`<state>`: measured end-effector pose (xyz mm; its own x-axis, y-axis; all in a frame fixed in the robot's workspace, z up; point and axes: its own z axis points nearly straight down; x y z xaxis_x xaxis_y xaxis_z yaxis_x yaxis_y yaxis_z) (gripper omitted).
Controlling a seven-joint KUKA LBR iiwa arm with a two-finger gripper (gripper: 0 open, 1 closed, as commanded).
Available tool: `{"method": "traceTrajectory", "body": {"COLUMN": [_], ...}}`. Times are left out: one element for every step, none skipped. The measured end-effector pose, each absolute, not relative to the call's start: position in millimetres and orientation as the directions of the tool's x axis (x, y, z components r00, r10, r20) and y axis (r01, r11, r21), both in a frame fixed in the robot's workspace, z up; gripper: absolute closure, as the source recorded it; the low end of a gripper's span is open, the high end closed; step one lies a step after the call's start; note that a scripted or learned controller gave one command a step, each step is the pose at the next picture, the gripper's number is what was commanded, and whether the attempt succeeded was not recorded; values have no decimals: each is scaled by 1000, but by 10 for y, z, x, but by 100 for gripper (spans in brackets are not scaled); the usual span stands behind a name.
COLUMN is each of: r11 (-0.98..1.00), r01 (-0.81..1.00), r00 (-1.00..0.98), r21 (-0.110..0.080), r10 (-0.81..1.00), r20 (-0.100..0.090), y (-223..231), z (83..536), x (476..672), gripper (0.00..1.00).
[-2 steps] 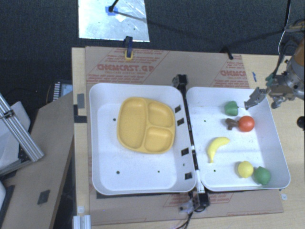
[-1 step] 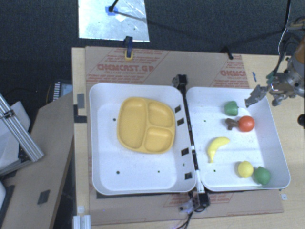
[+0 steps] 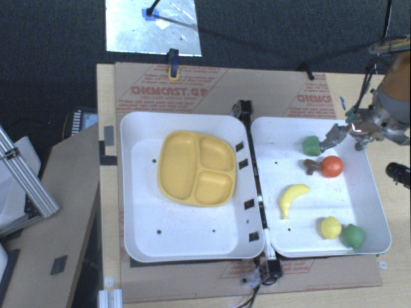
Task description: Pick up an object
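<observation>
Left bin: smooth white plastic, holding a yellow three-compartment plate, rounded-square. Right bin: curved yellow banana, red-orange tomato touching a small brown piece, round lemon beside a green lime, another green fruit at the far side. Gripper over the far right bin, metal fingers spread, pinching nothing.

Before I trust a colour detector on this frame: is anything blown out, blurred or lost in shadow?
Camera view: lighting is even and soft, with faint shadows under the banana and yellow tray; the foil sheet at top glares nearly white; the white bin walls look bright yet keep their edges; the gripper area looks slightly blurred; the fruit stays sharp and saturated.
</observation>
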<state>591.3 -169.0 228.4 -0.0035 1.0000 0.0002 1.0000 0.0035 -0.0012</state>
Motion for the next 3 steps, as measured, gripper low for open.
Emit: {"method": "traceTrajectory", "body": {"r11": [1,1,1], "r01": [1000,1000,1000], "r00": [-1,-1,-1], "r21": [-2,-2,5], "r10": [1000,1000,1000], "r20": [0,1,-2], "y": [-1697,-1650,-1660], "z": [1666,1179,1314], "x": [5958,5870,5889], "gripper": [0,0,100]}}
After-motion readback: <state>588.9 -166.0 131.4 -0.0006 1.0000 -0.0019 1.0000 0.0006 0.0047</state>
